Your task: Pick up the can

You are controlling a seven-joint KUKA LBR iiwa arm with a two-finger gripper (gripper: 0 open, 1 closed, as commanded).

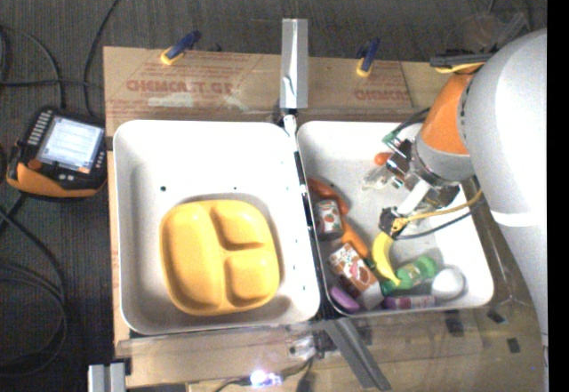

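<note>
The camera view looked down at a slant on two shallow white bins set side by side on a cardboard-covered bench. Nearest the camera, at about five o'clock in the right bin point(313, 143), lay a heap of small things: a purple oblong object point(343, 298) at the near rim, a white rounded object point(448, 282) beside a green bottle point(414, 273), and a yellow plastic banana point(384, 259) curving up through the pile. Just at nine o'clock of the banana lay a small printed packet with red and white markings point(352, 269). The short red cylindrical can with a pale label point(328, 219) stood a little farther off, close against the bin's left wall, with an orange carrot-shaped piece point(353, 239) running from beside it toward the pile.

In the left bin point(124, 204) a yellow plastic tray with three compartments point(220, 254) lay flat at about six o'clock of that bin.

Farther on, at about two o'clock of the can and well apart from it, the gripper point(396, 195) hung over the right bin on the grey arm with its orange band point(442, 119). I could not tell whether the claw was spread or closed; nothing could be made out between its tips.

At nine o'clock, off the bench, a handheld control pendant with a lit screen point(62, 150) rested on the floor. Two blue and yellow clamps point(180, 46) gripped the far edge of the cardboard.
</note>
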